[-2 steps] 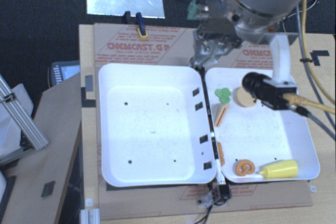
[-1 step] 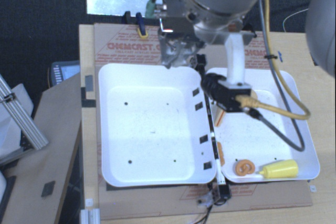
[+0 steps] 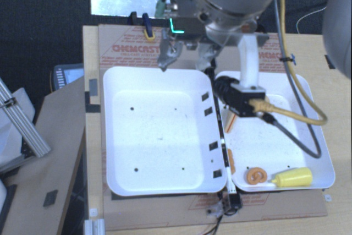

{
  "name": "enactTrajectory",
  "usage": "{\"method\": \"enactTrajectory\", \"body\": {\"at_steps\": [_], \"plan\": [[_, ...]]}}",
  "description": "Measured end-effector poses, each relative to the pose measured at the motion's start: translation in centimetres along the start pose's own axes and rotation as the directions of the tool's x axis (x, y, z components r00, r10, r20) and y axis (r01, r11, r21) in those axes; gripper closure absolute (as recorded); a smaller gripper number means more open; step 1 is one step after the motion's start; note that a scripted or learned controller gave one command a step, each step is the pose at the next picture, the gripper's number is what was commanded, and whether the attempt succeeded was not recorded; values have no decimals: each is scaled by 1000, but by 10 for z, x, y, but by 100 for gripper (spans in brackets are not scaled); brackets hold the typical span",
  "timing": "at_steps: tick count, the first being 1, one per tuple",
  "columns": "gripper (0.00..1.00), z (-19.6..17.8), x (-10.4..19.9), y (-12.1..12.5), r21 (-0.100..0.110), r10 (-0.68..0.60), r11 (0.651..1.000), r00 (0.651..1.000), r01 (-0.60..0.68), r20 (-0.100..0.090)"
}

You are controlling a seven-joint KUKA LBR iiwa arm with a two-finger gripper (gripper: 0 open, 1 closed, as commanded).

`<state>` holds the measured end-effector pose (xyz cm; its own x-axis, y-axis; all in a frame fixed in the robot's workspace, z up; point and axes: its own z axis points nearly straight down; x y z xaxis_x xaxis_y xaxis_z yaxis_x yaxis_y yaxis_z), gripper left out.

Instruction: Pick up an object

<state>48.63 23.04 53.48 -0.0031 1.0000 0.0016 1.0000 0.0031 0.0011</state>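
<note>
My gripper [image 3: 186,61] hangs over the far rim of the left bin [image 3: 118,118], fingers spread and open with nothing between them. The loose objects lie in the right bin [image 3: 324,170]. A yellow squeeze-bottle shape [image 3: 292,177] rests on its side by the near rim. Just left of it sits an orange ring-shaped piece [image 3: 256,175]. A thin orange stick [image 3: 230,123] lies close to the divider between the bins, and a small orange bit [image 3: 231,161] lies further down that side.
A black camera unit [image 3: 240,97] on a white post, with a yellow cable [image 3: 300,114], hangs over the right bin's far left part. Cardboard [image 3: 132,48] lies under both bins. Blue and yellow clamps [image 3: 147,27] stand at the back edge.
</note>
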Motion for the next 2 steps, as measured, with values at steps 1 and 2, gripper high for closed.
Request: {"method": "enactTrajectory", "body": {"at_steps": [1, 2], "plan": [[100, -12, 0, 0, -2, -2, 1000, 1000, 2, -2], [0, -11, 0, 0, -1, -2, 1000, 1000, 2, -2]]}}
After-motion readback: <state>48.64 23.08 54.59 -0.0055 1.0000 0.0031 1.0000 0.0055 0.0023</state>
